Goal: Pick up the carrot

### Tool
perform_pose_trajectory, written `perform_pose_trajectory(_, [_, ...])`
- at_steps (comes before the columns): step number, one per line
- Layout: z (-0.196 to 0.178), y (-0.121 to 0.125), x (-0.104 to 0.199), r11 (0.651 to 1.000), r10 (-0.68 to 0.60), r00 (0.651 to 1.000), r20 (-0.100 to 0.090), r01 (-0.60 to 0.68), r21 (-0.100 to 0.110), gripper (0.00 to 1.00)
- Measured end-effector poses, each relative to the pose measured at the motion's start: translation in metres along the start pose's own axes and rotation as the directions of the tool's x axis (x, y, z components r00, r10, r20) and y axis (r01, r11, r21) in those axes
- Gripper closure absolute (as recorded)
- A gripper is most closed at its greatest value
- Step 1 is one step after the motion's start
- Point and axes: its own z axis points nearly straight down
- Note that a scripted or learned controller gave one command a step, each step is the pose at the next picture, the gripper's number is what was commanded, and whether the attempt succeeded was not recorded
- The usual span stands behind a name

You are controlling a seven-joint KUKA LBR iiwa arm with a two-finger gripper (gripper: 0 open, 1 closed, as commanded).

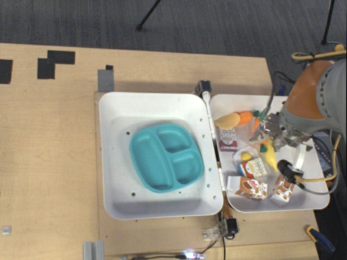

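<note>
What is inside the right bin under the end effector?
The right bin holds the carrot, a yellow banana, a potato-like piece and small cartons. The end effector and arm cover the bin's upper right part, so anything lying there is hidden.

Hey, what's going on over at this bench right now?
A grey robot arm with an orange band reaches in from the right over the right bin, which is crowded with small toy foods and cartons. Its gripper sits low among them, right next to the carrot near the bin's far left corner. Whether it has hold of the carrot can't be told. The left bin holds a teal divided plate.
</note>
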Motion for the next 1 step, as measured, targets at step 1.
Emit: perform_pose_trajectory(1, [-0.0899, 0.0371, 0.1116, 0.983, -0.182, 0.983, -0.004, 0.182, 0.0, 1.0])
